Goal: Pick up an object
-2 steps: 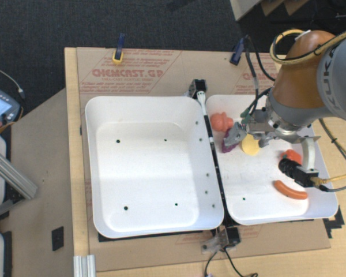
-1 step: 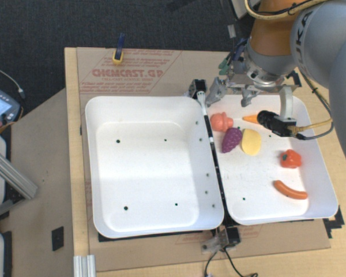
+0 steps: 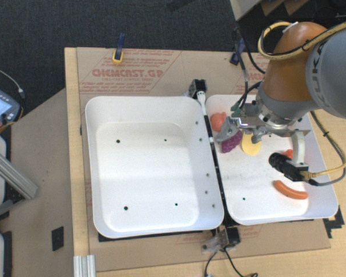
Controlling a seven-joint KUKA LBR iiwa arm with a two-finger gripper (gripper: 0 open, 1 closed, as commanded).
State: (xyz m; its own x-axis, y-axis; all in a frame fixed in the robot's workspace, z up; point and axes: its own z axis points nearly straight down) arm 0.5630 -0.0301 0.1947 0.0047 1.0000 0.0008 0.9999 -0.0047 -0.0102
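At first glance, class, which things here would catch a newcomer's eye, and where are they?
The big grey arm with its orange band reaches in from the right over the right bin. Under its gripper sit a purple item, an orange-red one and a yellow one; an orange sausage shape lies nearer the front.

the grey arm (image 3: 328,68) comes in from the right, its orange band (image 3: 294,48) sitting above the wrist. the wrist points steeply downward, and the hand (image 3: 237,128) hangs low at its end, reaching toward the left.
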